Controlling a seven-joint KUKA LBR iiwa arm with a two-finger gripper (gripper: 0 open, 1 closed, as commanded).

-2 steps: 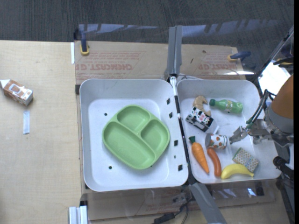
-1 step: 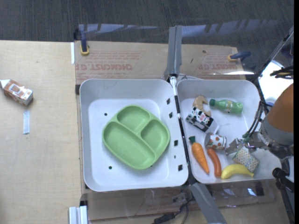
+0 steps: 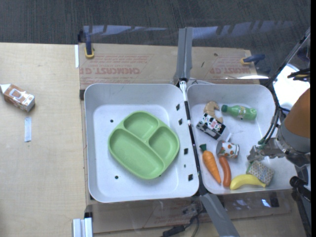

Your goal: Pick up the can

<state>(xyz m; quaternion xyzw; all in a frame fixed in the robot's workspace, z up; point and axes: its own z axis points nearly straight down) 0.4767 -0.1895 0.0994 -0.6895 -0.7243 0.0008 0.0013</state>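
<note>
- Camera view: can (image 3: 228, 149) found in right bin (image 3: 266, 94), near the middle, tilted, white with red markings, resting on the bin floor.
- Crowded closely: top of orange carrot (image 3: 211, 166) just left of the can, red-orange pepper (image 3: 225, 171) directly below it, possibly touching.
- Black-and-white cow toy (image 3: 211, 126) lying just above the can; tan item (image 3: 213, 107) beyond that; green bottle (image 3: 240, 112) on its side toward the far wall.
- Yellow banana (image 3: 247, 181) near the front wall; patterned pouch (image 3: 260, 172) just above its right end.
- Pincer (image 3: 257, 152) seen low inside the right bin, right of the can and apart from it, directly above the pouch. Finger opening: cannot tell. Nothing seen gripped.
- Grey arm with orange band (image 3: 300, 122) entering over the bin's right wall.
- Left bin (image 3: 94, 132) carrying green divided plate (image 3: 143, 144).
- Small carton (image 3: 19, 98) lying on bench (image 3: 39, 172), well left of both bins.
</note>
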